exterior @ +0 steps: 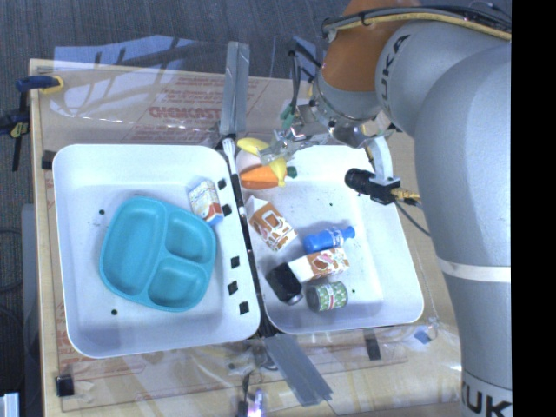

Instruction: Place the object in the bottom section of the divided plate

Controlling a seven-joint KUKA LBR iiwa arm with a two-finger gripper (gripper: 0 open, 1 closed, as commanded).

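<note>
A blue divided plate (130,250) lies in the left bin (78,172), with one large section on its left and two smaller ones on its right. My gripper (289,139) hangs over the far left corner of the right bin (395,259). It is just above an orange carrot with a green top (259,177). A yellow piece (250,145) and a pale round piece (247,159) lie beside the carrot. The view does not show anything held.
A small carton (204,201) lies in the left bin by the plate's far right edge. The right bin holds a brown carton (271,225), a blue bottle (329,236), a labelled packet (323,264), a black item (283,282) and a green jar (327,296).
</note>
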